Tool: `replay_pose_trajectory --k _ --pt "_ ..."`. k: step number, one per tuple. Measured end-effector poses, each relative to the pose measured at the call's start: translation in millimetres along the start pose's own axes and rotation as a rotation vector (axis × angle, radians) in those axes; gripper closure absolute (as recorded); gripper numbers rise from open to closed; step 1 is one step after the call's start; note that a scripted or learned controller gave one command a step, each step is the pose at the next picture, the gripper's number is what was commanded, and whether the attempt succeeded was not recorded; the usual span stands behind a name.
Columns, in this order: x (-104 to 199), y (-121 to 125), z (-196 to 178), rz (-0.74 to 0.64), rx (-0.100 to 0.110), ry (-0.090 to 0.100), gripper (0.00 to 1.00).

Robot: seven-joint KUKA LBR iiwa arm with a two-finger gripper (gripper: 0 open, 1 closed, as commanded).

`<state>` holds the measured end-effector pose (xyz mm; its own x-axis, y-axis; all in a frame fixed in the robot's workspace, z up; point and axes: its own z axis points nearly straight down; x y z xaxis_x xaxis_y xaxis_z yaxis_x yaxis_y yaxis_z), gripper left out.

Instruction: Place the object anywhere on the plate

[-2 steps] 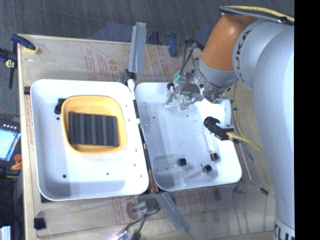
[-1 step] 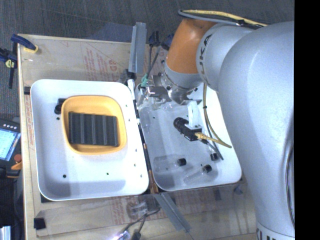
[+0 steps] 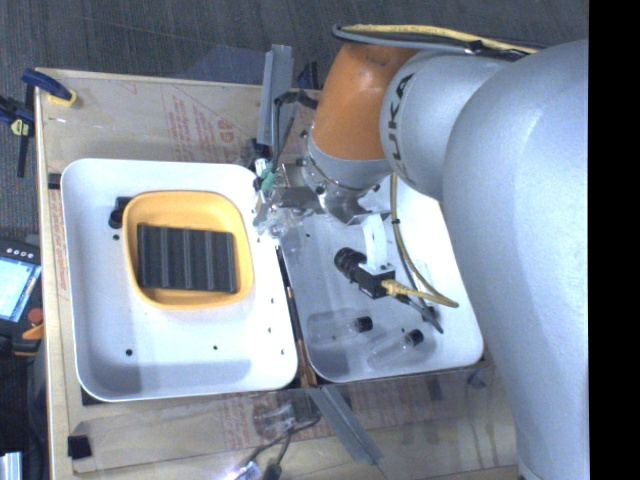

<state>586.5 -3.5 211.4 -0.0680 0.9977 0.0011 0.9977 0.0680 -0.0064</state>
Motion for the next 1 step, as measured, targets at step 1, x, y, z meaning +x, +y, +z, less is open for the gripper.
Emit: replay_pose_trajectory --k 1 --pt "-0.2 0.0 -0.1 0.000 0.000 0.000 0.00"
